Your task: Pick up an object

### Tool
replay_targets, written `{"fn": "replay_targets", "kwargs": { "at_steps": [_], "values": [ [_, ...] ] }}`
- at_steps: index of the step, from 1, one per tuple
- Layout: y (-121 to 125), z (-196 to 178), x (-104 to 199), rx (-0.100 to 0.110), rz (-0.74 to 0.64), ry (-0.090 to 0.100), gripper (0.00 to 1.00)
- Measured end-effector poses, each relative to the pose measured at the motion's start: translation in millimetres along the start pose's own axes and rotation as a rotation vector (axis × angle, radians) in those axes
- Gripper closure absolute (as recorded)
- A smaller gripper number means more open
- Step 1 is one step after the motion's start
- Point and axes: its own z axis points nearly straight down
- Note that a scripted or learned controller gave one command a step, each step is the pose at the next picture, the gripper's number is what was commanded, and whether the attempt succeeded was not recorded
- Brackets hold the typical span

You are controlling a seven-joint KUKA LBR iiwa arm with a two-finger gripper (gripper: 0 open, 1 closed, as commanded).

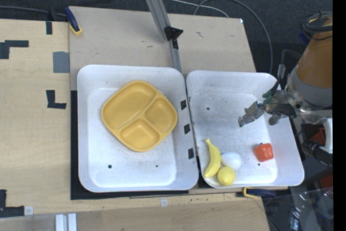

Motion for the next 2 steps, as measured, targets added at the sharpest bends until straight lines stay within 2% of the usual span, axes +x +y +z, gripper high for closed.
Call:
{"fn": "replay_targets", "kwargs": {
  "at_steps": [1, 2],
  "values": [
    [0.0, 0.0, -0.1, 0.0, 0.0, 0.0, 0.0],
    [-2.4, 64.3, -0.9, 0.007, 0.002, 0.001, 0.0]
  ]
}}
